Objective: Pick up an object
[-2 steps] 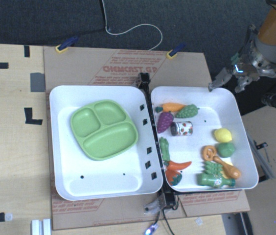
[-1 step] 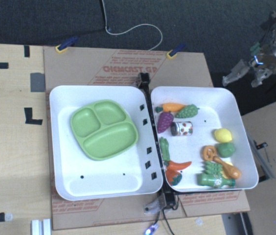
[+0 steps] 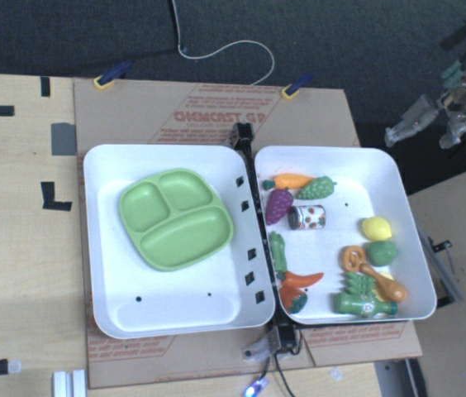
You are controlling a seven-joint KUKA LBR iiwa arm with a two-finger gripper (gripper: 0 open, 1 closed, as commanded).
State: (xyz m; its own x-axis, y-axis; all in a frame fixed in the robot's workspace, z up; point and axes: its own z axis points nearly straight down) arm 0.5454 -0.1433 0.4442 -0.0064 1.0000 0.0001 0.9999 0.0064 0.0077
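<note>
The right bin [image 3: 382, 168] holds a scatter of small toy foods. At its ten o'clock corner an orange carrot [image 3: 291, 180] lies flat, with a green bumpy vegetable [image 3: 316, 188] just beside it and purple grapes [image 3: 278, 204] below. A small can [image 3: 307, 217] lies on its side near the middle. A yellow lemon [image 3: 376, 227] touches a green ball [image 3: 382, 252] at three o'clock. An orange spoon-shaped piece [image 3: 369, 273] and a green leafy toy [image 3: 363, 298] sit at five o'clock; a green pod [image 3: 278, 253] and a red-orange pepper [image 3: 299, 281] lie along the nine-to-seven o'clock wall.
</note>
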